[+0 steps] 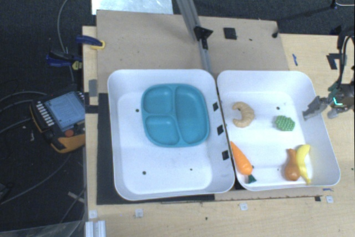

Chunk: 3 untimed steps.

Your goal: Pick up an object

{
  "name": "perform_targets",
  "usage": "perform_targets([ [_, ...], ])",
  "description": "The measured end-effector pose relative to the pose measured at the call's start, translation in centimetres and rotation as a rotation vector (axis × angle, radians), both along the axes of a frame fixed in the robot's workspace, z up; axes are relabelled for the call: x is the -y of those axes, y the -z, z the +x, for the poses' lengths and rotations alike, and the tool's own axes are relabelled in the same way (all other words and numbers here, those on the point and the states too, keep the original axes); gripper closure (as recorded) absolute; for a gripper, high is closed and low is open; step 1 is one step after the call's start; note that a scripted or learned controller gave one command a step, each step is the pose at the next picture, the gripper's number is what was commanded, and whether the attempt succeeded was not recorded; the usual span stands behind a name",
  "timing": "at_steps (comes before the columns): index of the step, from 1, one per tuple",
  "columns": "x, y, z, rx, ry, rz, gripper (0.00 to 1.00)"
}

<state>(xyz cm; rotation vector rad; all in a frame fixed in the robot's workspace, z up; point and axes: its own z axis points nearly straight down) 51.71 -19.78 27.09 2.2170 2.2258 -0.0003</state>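
The right bin (310, 83) holds several toy foods: a tan croissant (243, 114), a green broccoli piece (285, 123), an orange carrot (241, 159), a yellow banana (303, 161) and a brown pear-shaped piece (292, 166) touching the banana. My gripper (324, 109) hangs over the right bin's right rim, to the right of the broccoli and apart from it. It is open, with nothing between its two grey fingers.
The left bin (127, 175) holds a blue divided plate (175, 115). A grey pole (186, 0) slants across the brown board behind the bins. Clamps and a handheld device (60, 119) lie off the bench at the left.
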Motion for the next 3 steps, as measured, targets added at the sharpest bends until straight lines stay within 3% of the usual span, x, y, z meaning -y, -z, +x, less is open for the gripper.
perform_targets([
  [1,0.0,-0.1,0.0,0.002,0.0,-0.001,0.0],
  [3,0.6,9.7,0.8,-0.001,0.004,0.001,0.0],
])
